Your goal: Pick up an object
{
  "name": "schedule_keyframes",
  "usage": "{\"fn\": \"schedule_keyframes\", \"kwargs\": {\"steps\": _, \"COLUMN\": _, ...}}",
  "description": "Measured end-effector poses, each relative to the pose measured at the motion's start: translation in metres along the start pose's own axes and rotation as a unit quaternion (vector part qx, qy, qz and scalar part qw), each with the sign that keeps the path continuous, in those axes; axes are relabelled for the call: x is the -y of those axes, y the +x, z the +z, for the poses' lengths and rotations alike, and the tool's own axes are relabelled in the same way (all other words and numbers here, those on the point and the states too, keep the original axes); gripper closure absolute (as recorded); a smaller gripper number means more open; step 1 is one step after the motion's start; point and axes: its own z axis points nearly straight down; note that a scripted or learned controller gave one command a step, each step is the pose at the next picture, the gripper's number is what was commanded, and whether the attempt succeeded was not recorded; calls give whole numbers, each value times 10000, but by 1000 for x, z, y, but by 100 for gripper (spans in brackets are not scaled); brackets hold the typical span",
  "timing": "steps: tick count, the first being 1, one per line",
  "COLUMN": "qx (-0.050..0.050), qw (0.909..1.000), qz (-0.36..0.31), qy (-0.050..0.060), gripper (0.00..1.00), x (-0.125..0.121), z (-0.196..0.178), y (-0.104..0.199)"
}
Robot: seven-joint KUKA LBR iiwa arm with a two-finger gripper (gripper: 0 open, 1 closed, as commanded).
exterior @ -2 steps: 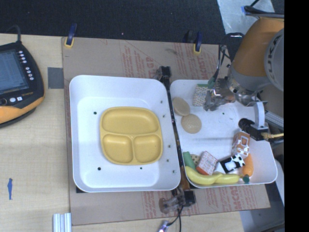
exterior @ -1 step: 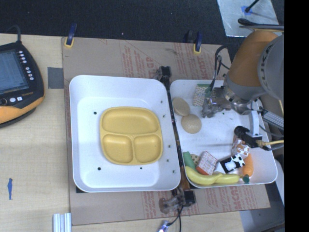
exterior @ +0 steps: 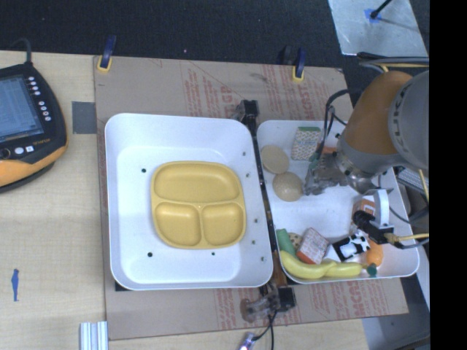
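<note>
The right bin (exterior: 332, 206) holds several small items. Two beige round pieces lie at its left side, one flat (exterior: 275, 158) and one rounder (exterior: 287, 186). A green-patterned packet (exterior: 305, 143) lies at the back. Along the front edge lie a yellow banana (exterior: 314, 270), a brownish box (exterior: 314, 245), a black-and-white item (exterior: 352, 246) and a small orange item (exterior: 373, 256). My gripper (exterior: 317, 179) is low inside this bin, just right of the rounder beige piece and below the packet. The arm's body hides the bin's back right part.
The left bin (exterior: 124, 195) holds a yellow three-compartment plate (exterior: 198, 203). A teach pendant (exterior: 25, 126) lies on the bench at the far left. A white-and-orange item (exterior: 367, 208) sits under the arm at the right bin's right side.
</note>
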Motion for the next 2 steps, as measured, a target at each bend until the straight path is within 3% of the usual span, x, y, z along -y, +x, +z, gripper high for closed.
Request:
{"fn": "schedule_keyframes", "kwargs": {"steps": 1, "qx": -7, "qw": 10000, "qz": 9, "qy": -23, "gripper": 100, "x": -43, "z": -102, "y": 29}}
{"fn": "schedule_keyframes", "kwargs": {"steps": 2, "qx": 0, "qw": 10000, "qz": 9, "qy": -2, "gripper": 100, "x": -14, "z": -57, "y": -19}}
